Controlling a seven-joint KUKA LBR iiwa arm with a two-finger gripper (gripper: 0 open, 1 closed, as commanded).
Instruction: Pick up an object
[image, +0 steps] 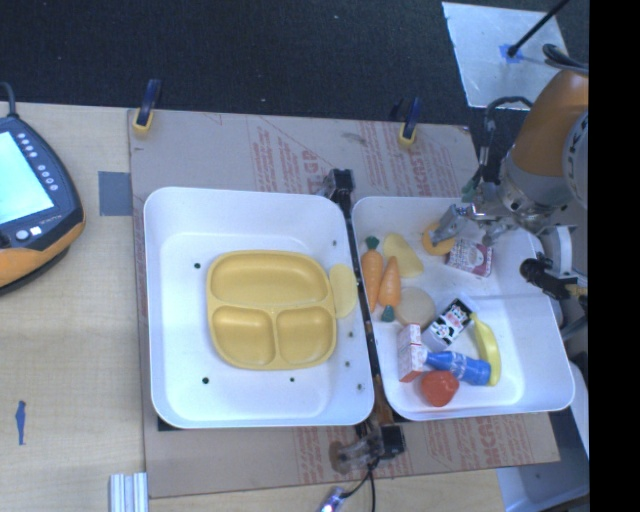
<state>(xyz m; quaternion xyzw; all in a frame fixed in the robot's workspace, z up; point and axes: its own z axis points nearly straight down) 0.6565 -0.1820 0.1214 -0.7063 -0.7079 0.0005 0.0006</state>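
A handheld controller (30, 205) is seen at the worktop's (70, 340) left edge, and the left bin (160, 300) is occupied by a yellow divided tray (270, 305). In the right bin (545, 350) two carrots (380, 280), a small cow-patterned carton (450, 322), a banana (486, 345), a blue bottle (460, 366) and a tomato (438, 388) are crowded together. At the bin's far corner the pincer (470, 228) is lowered beside a small red-and-white packet (470, 258), possibly touching it; whether it is apart or together cannot be told.
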